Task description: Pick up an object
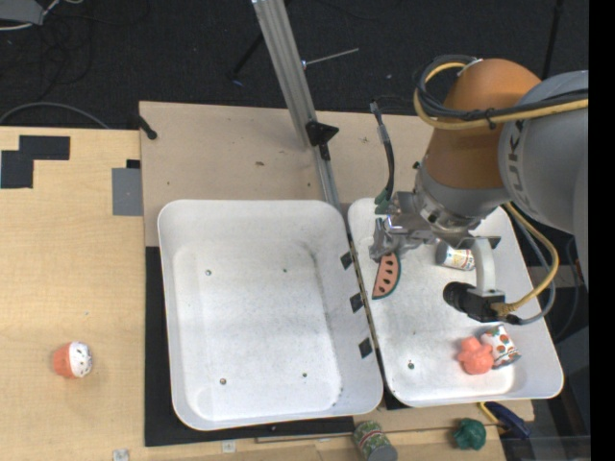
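I see the pincer (389, 241) low over the right bin (538, 377), at its far-left corner. The watermelon slice toy (386, 275) hangs or lies directly below its tips, long axis running near-far. Whether it is pinched or merely touched, I cannot tell.

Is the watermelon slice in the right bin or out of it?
In. The slice lies on the right bin's floor by its left wall, just below the gripper.
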`<action>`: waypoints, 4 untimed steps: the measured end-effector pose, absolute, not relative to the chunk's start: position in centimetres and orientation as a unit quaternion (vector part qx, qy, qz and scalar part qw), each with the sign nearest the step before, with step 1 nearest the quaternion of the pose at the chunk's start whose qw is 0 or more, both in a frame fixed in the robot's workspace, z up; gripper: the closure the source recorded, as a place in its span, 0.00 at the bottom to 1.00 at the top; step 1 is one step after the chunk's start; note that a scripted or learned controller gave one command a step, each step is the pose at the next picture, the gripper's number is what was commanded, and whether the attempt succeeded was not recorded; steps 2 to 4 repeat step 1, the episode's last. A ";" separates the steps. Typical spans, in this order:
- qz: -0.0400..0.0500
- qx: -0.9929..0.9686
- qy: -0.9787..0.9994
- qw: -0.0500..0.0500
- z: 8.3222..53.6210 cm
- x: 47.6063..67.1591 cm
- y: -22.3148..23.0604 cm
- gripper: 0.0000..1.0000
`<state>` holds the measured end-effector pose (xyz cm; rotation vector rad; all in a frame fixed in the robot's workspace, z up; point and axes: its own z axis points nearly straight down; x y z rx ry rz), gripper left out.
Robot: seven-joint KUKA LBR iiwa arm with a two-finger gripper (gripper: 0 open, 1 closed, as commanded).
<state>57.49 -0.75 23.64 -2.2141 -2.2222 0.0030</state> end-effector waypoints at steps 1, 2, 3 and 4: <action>0.000 -0.705 -0.709 0.001 22.8 60.1 4.6 1.00; 0.000 -0.705 -0.709 0.001 22.8 60.1 4.6 1.00; 0.000 -0.705 -0.709 0.001 22.8 60.1 4.6 1.00; 0.000 -0.705 -0.709 0.001 22.8 60.1 4.6 1.00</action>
